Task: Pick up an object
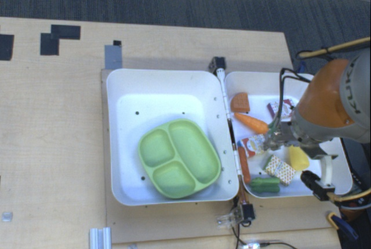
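The right bin point(290, 81) holds several small items: an orange carrot point(251, 122), a brown-orange block point(240, 102), a red-and-white packet point(253, 145), a patterned box point(280, 169), a green cucumber-like piece point(265, 185), a yellow item point(298, 158) and a thin red stick point(244, 168). My gripper point(272, 141) hangs low in this bin, just right of the packet and below the carrot's tip, above the patterned box. The arm's orange band point(326, 100) covers the bin's right part.
The left bin point(122, 126) carries a green divided plate point(178, 158). A purple-and-white packet point(273, 107) lies near the right bin's back. A ridge point(227, 120) separates the bins. Cables run by the bench's front edge point(243, 216).
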`<state>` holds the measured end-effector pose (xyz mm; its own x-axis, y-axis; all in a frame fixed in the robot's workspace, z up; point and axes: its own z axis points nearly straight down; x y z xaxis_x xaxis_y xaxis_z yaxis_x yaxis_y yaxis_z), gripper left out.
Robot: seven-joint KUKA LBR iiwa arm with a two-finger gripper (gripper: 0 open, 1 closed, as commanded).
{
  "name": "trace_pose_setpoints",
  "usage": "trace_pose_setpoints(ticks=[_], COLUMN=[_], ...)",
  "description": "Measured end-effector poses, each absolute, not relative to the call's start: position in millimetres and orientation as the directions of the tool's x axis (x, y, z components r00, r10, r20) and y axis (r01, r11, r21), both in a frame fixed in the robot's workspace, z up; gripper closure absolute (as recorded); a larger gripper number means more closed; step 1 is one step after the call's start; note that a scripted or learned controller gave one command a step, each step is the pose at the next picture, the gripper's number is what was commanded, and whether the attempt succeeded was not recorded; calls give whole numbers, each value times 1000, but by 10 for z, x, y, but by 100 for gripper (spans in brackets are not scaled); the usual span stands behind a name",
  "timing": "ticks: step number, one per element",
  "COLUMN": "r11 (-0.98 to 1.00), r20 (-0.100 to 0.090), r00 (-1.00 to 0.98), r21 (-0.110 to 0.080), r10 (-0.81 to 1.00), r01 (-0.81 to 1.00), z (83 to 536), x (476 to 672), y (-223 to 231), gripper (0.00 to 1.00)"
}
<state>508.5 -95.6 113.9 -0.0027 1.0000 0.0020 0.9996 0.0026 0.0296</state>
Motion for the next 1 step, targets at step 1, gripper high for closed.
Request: trace_pose_setpoints(ticks=[1], r11=[3], r20=[2], r00=[-3], r21=[29], r10=[1000], r01=[1000], z=[1138], x=[5084], y=[-956], gripper=[0])
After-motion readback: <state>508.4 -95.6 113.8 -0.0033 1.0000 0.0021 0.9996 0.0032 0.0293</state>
